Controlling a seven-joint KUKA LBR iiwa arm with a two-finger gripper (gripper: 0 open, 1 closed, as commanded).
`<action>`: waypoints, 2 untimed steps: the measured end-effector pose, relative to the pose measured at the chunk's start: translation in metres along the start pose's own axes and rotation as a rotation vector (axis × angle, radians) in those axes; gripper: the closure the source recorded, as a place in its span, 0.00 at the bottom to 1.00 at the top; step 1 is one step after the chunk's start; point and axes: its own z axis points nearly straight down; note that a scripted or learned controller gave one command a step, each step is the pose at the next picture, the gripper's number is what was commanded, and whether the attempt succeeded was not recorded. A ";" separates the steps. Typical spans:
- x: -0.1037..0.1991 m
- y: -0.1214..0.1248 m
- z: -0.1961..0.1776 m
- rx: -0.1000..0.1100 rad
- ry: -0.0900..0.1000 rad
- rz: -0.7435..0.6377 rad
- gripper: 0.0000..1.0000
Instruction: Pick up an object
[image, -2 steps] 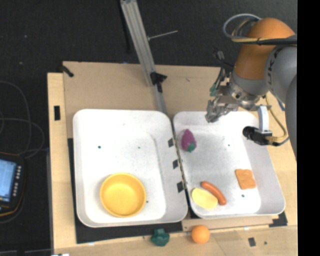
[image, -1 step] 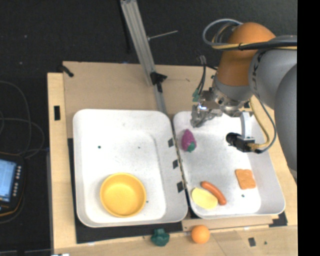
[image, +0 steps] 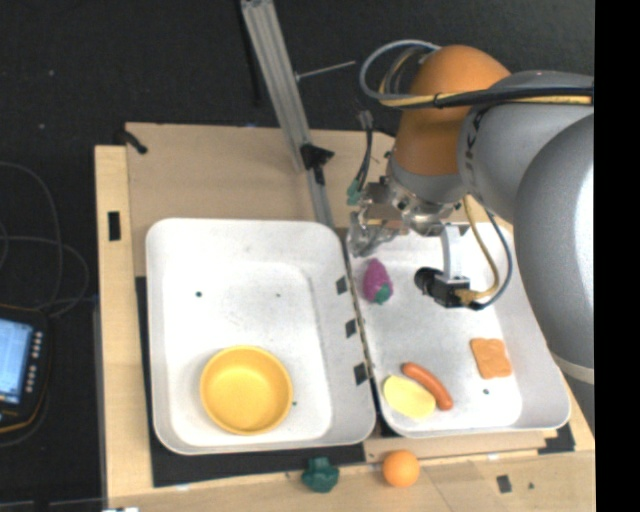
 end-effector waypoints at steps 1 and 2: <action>0.046 -0.011 0.000 0.001 0.000 0.000 1.00; 0.090 -0.012 -0.014 -0.002 0.000 0.000 1.00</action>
